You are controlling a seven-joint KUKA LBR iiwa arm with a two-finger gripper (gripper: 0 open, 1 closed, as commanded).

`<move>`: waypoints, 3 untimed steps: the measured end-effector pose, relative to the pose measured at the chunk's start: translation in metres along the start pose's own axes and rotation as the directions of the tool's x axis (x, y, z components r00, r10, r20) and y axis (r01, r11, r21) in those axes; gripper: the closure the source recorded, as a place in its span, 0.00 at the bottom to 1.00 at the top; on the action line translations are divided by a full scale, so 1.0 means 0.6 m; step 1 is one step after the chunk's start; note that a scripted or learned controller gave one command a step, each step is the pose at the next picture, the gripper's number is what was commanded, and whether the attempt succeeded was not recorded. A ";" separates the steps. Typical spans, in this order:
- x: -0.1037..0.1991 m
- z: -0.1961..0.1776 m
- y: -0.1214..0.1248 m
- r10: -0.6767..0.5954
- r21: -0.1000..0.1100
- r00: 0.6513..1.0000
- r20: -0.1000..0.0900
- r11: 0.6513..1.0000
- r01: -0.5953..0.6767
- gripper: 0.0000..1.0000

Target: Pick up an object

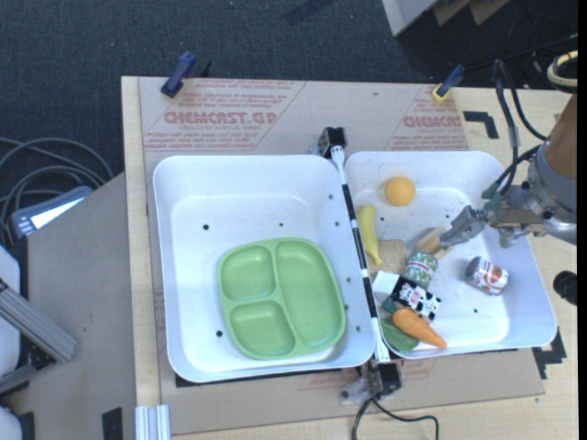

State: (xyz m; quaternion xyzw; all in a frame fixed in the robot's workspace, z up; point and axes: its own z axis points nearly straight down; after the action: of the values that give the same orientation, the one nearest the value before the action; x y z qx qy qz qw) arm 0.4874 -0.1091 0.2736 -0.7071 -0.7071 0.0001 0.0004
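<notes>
While fingers (456,232) hover, can (421,268) just beside.

Right bin (523,333) left side crowded; right floor open.

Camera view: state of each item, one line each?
Green tray: flat in left bin, compartments bare.
Orange ball: loose, right bin's far end.
Banana: lying along divider.
Can: on its side.
Carrot: lying at near edge.
Gripper: low over right bin.
</notes>
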 end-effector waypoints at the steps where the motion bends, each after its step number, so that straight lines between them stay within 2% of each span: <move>1: 0.025 0.191 0.037 0.001 0.002 1.000 -0.001 1.000 -0.001 0.00; 2: 0.009 0.315 0.044 0.001 0.000 1.000 0.000 1.000 -0.001 0.00; 3: -0.031 0.315 -0.015 0.001 0.002 1.000 0.000 1.000 -0.001 0.00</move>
State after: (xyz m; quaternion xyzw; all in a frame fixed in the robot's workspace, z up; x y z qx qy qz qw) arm 0.4784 -0.1273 0.0843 -0.7075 -0.7067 0.0006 0.0013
